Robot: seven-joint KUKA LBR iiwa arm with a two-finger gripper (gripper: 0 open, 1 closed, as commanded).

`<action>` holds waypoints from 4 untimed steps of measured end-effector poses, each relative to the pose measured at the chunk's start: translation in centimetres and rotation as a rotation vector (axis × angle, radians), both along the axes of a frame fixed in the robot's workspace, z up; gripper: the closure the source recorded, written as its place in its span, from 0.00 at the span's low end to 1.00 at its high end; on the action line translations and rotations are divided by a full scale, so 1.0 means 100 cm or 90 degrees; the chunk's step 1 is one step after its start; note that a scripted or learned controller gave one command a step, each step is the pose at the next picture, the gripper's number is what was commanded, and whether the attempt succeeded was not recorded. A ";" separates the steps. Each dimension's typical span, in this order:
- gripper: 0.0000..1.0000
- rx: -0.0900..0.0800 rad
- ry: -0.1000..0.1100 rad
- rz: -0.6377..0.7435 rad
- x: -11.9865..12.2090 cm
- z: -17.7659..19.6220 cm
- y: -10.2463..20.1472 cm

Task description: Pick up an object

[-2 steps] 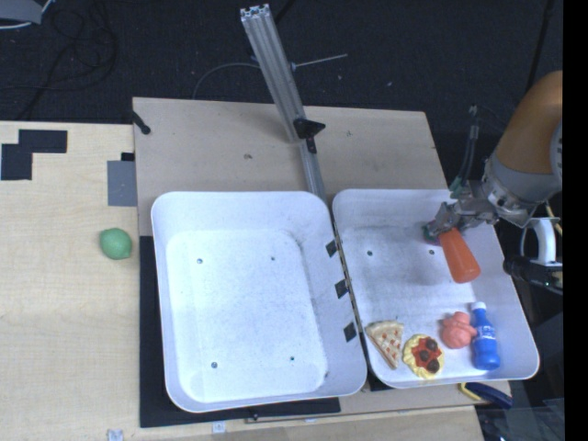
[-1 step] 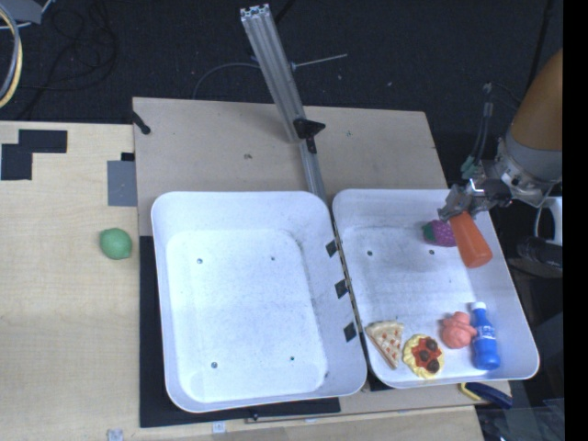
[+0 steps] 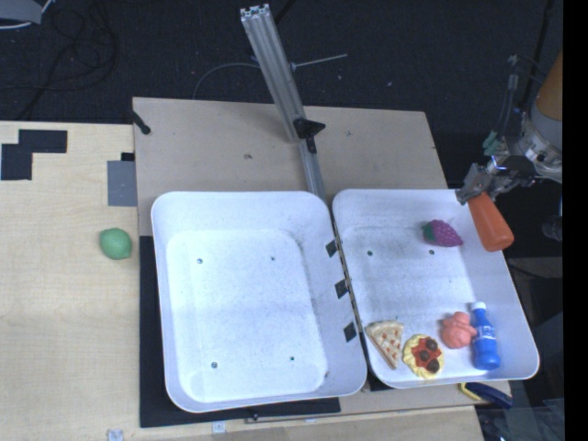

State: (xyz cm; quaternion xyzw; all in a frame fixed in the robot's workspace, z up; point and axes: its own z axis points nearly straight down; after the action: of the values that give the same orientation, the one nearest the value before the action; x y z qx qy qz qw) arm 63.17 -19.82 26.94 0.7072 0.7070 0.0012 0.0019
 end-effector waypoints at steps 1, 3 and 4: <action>1.00 0.001 0.004 0.002 -0.006 -0.014 0.048; 1.00 0.001 0.003 0.002 -0.039 -0.016 0.149; 1.00 0.001 0.003 0.002 -0.048 -0.014 0.202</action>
State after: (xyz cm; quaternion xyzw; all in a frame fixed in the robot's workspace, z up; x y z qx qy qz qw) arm 58.33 0.38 25.51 0.7059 0.7083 0.0000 -0.0007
